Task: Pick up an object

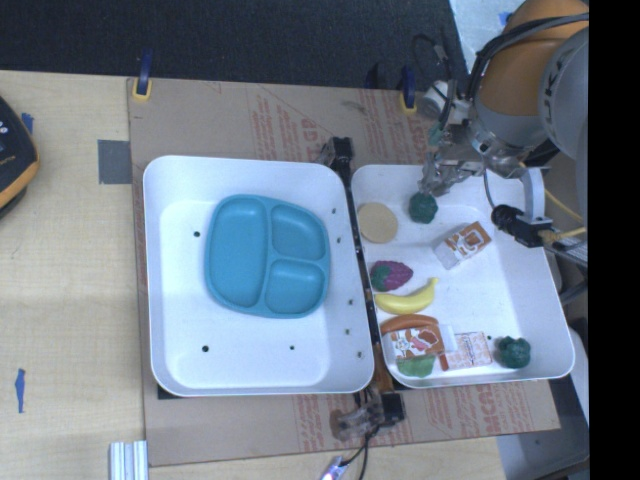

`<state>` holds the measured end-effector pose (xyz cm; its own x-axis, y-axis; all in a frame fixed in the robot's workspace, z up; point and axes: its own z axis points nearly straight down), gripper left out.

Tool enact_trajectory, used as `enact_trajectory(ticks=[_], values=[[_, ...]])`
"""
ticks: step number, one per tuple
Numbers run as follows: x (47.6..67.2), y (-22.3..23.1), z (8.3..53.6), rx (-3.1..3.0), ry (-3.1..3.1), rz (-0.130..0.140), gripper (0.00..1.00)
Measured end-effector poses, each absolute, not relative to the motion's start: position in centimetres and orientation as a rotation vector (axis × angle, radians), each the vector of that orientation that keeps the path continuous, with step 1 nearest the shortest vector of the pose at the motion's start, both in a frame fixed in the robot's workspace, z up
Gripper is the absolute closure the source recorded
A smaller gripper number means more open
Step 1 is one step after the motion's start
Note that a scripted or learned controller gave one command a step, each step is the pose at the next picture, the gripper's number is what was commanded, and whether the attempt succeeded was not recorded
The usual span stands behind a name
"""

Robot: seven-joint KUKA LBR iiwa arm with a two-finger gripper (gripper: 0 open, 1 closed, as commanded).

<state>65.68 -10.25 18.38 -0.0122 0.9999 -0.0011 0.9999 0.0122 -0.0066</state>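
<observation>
Pincer (441, 176) tips blurred, just above green ball (423, 207)

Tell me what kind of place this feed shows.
Likely a robot lab bench for pick testing: two white bins clamped on cardboard, toy food such as a banana in the right bin, a blue divided plate in the left.

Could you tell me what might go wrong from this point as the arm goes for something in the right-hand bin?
The gripper sits just above the small dark green object, which looks rounded and might roll or squirt aside under contact. That object also lies close to the right bin's back wall, so a low approach could clip the rim. The tan disc lies nearby and could be nudged.
</observation>
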Motion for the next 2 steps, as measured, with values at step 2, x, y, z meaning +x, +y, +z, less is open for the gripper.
enact_trajectory(ticks=[2], values=[[65.6,-12.2,13.5,-2.216,-2.224,0.007,0.0]])
